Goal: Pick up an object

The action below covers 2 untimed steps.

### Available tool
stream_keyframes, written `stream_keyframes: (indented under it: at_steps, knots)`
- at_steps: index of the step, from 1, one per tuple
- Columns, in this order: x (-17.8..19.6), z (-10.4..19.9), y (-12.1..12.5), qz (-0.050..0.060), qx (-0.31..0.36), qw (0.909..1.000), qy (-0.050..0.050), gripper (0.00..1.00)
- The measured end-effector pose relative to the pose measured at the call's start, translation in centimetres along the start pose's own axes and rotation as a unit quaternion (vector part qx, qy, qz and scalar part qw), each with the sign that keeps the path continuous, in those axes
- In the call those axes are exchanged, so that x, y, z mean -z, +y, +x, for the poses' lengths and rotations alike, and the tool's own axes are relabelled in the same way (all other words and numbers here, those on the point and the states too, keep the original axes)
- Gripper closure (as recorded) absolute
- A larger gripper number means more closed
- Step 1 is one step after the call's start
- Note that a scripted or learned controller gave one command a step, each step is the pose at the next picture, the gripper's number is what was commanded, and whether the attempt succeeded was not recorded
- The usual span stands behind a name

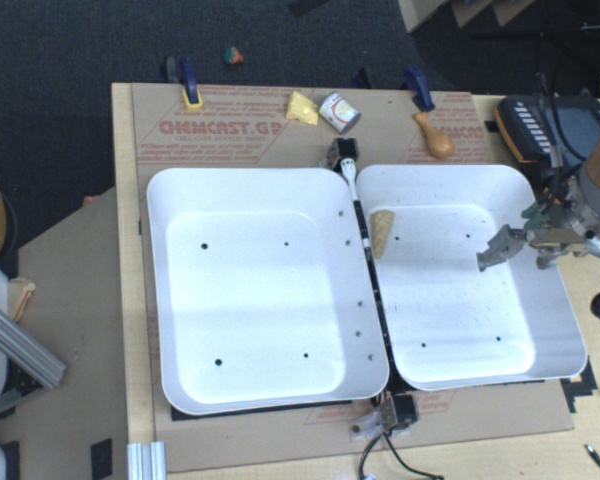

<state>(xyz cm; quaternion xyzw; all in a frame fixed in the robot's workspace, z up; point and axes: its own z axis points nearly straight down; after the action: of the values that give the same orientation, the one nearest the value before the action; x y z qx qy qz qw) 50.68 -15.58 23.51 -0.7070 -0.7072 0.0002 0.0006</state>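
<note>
A tan cone-shaped piece lies in the right bin, close to its left wall near the back. My gripper hovers over the right side of the same bin, well to the right of the cone. Its grey fingers are spread apart with nothing between them. The left bin sits beside it with only its small black floor dots showing.
On the board behind the bins lie a yellow wedge, a small white box and a brown wooden piece. Blue clamps hold the board's back edge. A black clip joins the bins.
</note>
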Motion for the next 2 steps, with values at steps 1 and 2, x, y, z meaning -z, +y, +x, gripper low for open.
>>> stream_keyframes:
  at_steps: [1, 2]
  knots:
    - [1.1, 0.0, 0.1, -0.002, 0.0, 1.0, -0.001, 1.0]
    - [8.6, -7.3, -0.1, -0.005, -0.003, 1.0, -0.004, 1.0]
